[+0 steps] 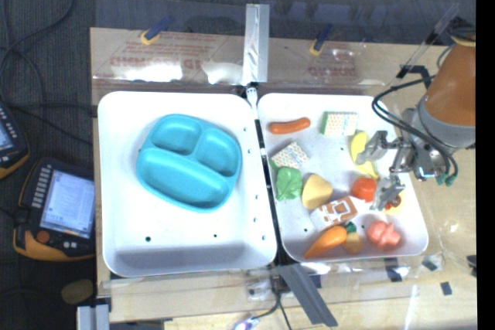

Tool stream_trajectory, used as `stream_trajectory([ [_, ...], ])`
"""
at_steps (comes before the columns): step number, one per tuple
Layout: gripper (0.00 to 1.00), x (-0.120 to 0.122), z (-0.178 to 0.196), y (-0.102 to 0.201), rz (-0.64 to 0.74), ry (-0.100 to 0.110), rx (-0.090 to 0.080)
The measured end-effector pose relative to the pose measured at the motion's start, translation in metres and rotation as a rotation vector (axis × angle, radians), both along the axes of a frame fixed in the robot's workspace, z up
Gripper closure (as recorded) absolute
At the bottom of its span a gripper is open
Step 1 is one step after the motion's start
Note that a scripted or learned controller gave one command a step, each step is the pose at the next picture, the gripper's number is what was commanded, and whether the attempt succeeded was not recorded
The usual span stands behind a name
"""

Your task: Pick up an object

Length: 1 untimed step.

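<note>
We see the gripper (384,166) low in the right bin (421,239), its jaws spread, holding nothing. They hang over a red tomato (363,187), just beside a yellow banana (359,144).

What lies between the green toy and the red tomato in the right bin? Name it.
In the camera view, a pale yellow wedge-shaped toy lies between the green toy and the red tomato, on the right bin floor.

A blue divided plate (189,160) lies in the left white bin (116,243) on the worktop (108,42), while a handheld screen pendant (54,209) and dark cables (31,4) rest on the floor beyond.
</note>
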<state>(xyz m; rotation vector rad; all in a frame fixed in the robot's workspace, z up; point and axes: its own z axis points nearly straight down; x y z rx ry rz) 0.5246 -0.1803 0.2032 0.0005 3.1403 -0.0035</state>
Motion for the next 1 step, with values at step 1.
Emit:
stream_trajectory([
  [1, 0.0, 0.0018, 0.0007, -0.0006, -0.116, 0.0, 0.001],
])
